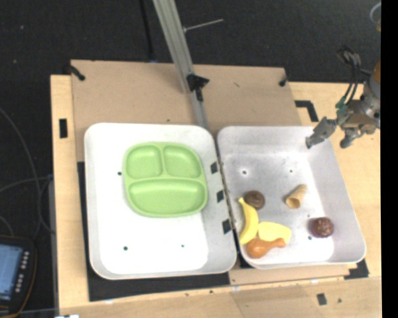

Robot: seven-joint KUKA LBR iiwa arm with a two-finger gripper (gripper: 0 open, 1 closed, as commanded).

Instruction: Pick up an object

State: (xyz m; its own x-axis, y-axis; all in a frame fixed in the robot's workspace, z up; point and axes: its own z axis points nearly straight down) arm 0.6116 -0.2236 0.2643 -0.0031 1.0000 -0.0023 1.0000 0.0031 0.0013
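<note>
Camera view: gripper (333, 135) hangs over the far-right corner of the right bin (272, 148), fingers spread apart w/ nothing between them; one finger (320, 133) sits over the bin's far-right rim, the other outside it, over the bench (152, 91). No obj. is held. All candidate objs. lie in the near half of the right bin, i.e. nearer to the viewer and to the left of the gripper. The closest is the cone (295, 195), a small tan piece near the bin's middle, its long axis slanted from near-left to far-right, wide end near-left as far as can be told. The brown ball (254, 199) lies left of the cone, apart from it. The dark ball (322, 227) lies toward the near-right corner, well apart from the rest, roughly straight toward the viewer from the gripper. The banana (248, 221) lies along the bin's left wall, long axis near–far w/ a curve, touching or just beside the yellow piece (276, 231) and the orange piece (262, 246) in a cluster at the near-left. The left bin (106, 197) bears a green tray (165, 179), three compartments, well apart from the gripper. Judgement: the pick calls for a move toward the near edge; cone and dark ball are isolated, so prob. cleaner targets than the crowded banana cluster.
</note>
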